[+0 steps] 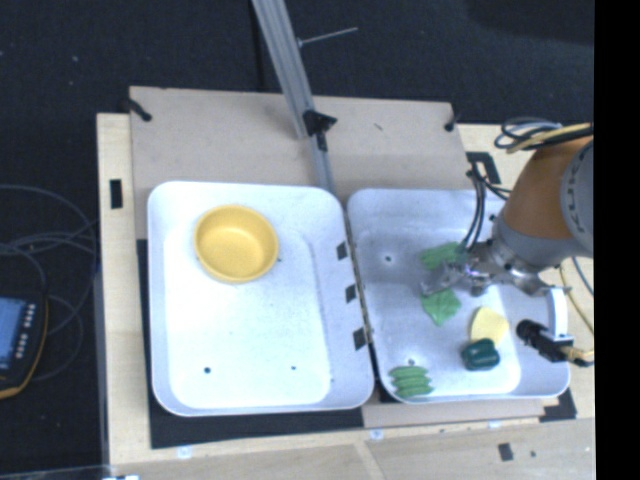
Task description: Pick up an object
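While the gripper [447, 281] hangs low over the right bin [385, 230], its fingers' state cannot be told. Touching or just beside its tip lie two light green pieces [439, 307], a yellow object [488, 324] and dark green object [480, 354] nearer the camera, a ribbed green object [409, 378] beyond those. Well off to its left, a yellow bowl [236, 243] sits in the left bin [250, 368].

The gripper [446, 282] hangs low in the right bin [385, 230], its tip among two pale green pieces [440, 307], one just above it and one just below. Further below and right of it lie a yellow piece [488, 324] and a dark green block [480, 355], touching. A ridged green object [409, 379] sits near the front wall. Well left, the left bin [240, 368] holds a yellow bowl [236, 243].
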{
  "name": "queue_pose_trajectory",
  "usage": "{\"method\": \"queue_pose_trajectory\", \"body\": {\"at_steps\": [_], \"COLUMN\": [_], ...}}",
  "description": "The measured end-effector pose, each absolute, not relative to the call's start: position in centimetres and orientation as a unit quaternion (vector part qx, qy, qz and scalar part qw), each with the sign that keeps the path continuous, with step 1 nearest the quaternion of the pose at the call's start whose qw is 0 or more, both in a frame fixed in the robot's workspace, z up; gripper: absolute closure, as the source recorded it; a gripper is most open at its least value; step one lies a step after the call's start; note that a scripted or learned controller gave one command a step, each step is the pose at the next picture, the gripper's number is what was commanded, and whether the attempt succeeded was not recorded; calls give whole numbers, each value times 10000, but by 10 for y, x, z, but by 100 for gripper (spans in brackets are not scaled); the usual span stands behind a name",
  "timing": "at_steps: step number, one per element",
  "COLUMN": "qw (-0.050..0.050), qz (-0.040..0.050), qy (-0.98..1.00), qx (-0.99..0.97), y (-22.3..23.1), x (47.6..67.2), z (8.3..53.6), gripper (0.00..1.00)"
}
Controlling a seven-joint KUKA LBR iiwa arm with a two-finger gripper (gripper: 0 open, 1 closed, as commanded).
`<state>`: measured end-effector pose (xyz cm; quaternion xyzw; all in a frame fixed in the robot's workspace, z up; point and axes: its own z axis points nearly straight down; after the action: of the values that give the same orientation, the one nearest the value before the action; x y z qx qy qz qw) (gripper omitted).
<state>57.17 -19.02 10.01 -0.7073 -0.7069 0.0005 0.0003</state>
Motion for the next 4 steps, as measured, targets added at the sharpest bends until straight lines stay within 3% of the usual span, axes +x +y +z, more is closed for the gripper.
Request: {"method": "queue_pose_trajectory", "body": {"at_steps": [1, 3, 4], "qw": [-22, -23, -2], "qz": [-15, -13, -5], "qy": [-7064, -7070, -7081], "qx": [-7078, -7072, -7061], "y": [-191, -201, -154], "x": [573, 582, 580], "z": [114, 215, 210], "gripper": [100, 100, 100]}}
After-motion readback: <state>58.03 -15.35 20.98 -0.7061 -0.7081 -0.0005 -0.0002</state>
